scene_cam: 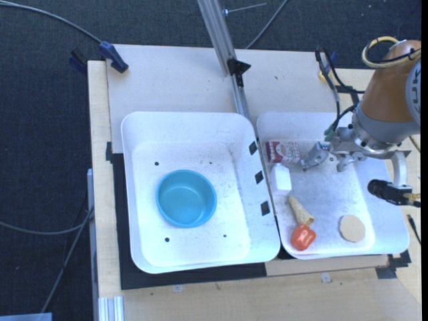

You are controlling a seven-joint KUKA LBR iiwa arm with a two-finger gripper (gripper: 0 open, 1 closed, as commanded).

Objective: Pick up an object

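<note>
A pale wooden bench (pixel 180 79) stood on dark carpet (pixel 40 146), seen from above at a slant. Thin grey cables (pixel 47 12) trailed across the floor at left and behind the bench. A metal pole (pixel 214 19) rose from the bench's far side, and a blue clamp (pixel 114 57) gripped its back left corner. Even light fell across the surface, throwing only faint shadows.

Looks like a robotics lab setup, not anyone's home. A wooden bench (pixel 200 79) carries two white bins (pixel 194 129) side by side, loose cables (pixel 40 19) trail over dark carpet, blue clamps (pixel 114 55) grip the bench's far left corner, and a metal pole (pixel 217 25) rises from its far edge.
</note>
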